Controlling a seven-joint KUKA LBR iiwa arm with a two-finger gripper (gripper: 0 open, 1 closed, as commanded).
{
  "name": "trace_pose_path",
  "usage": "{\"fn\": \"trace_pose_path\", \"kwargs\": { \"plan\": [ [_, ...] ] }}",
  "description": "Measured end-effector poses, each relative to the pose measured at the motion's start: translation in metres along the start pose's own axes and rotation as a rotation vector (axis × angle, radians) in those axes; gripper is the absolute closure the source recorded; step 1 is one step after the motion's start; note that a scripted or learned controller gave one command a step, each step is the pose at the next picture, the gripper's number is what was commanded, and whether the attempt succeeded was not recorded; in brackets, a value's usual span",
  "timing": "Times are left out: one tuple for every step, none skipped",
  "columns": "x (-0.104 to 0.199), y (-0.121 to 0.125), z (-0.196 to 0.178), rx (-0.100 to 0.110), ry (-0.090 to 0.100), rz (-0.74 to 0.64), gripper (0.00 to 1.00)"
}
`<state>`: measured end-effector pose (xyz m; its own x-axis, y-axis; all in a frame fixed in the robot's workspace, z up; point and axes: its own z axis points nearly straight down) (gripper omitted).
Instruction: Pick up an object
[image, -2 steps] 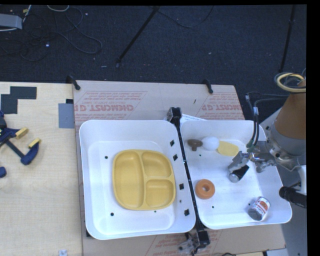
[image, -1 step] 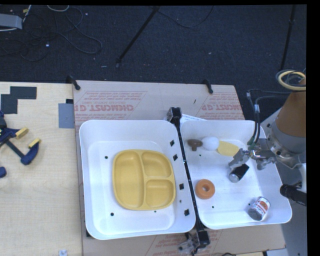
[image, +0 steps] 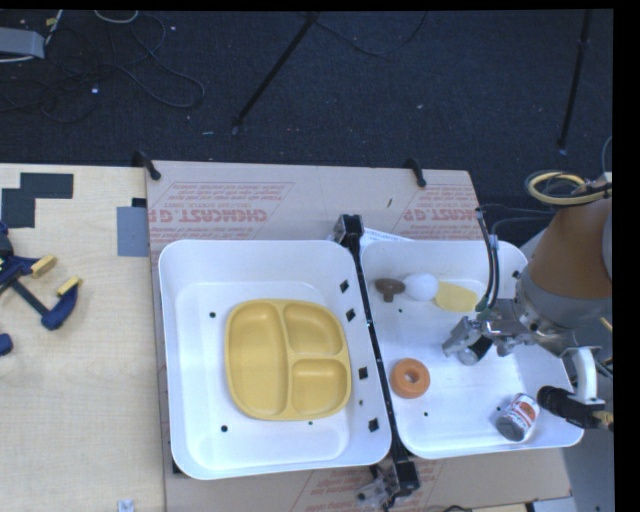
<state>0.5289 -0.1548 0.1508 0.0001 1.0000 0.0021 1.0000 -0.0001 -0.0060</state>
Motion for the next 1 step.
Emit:
{"fn": "trace_pose_path", "kwargs": {
  "plan": [
    [0.0024,-0.0028,0.0642,0.003,0.001,0.000,0.00]
  ]
}}
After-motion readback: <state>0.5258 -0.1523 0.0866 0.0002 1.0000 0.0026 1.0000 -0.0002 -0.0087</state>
